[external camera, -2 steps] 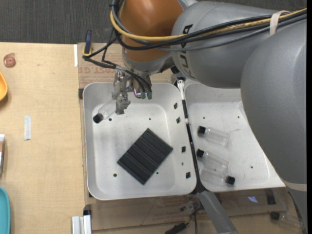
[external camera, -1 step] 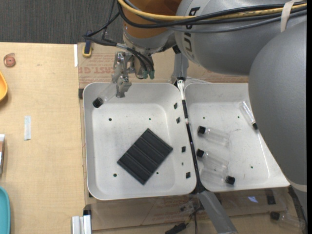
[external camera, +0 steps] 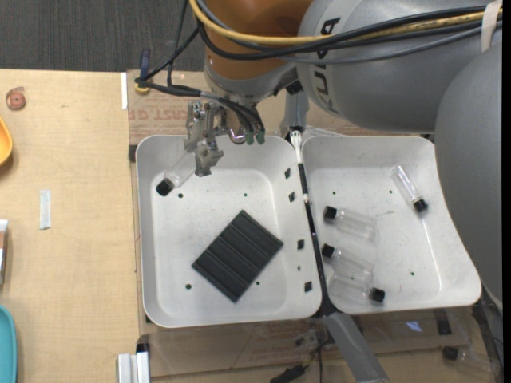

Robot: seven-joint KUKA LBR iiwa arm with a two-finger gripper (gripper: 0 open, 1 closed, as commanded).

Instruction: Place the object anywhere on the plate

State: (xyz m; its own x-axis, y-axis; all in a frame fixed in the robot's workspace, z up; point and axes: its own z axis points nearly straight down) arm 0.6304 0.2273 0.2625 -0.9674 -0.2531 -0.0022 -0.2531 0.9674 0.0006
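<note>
1. Camera view, L bin [external camera: 148, 238]: white and shallow, on the L as seen. It sits right beside the R bin [external camera: 447, 238], and their walls meet in the middle.
2. Tube [external camera: 170, 181]: small and clear w/ a black cap. It lies flat on the L bin floor, near the back-L corner. The cap end points to the L wall and the clear end points to the gripper.
3. Plate [external camera: 238, 255]: black and flat w/ ridges, turned at a slant. It lies mid L bin, nearer the front wall. It's well apart from the tube, w/ nothing on top of it.
4. Gripper [external camera: 206, 164]: low over the back of the L bin, just beside the tube's clear end. It's too small and shiny to see, so I can't tell if it's released or clenched. I can't tell if it touches the tube either. The tube looks to be on the floor, not lifted.
5. Arm [external camera: 375, 62]: big and grey w/ an orange band [external camera: 255, 6] up top. It comes in from the R, over the back edge of both bins. Black and yellow cables [external camera: 239, 34] loop round it.
6. R bin: a few more clear tubes w/ black caps lie flat. One [external camera: 407, 188] is near the back-R corner. The others [external camera: 351, 223] are by the L wall, down to the front.
7. Bench [external camera: 72, 158]: tan wood, L of the bins. A small grey strip [external camera: 45, 210] lies on it.
</note>
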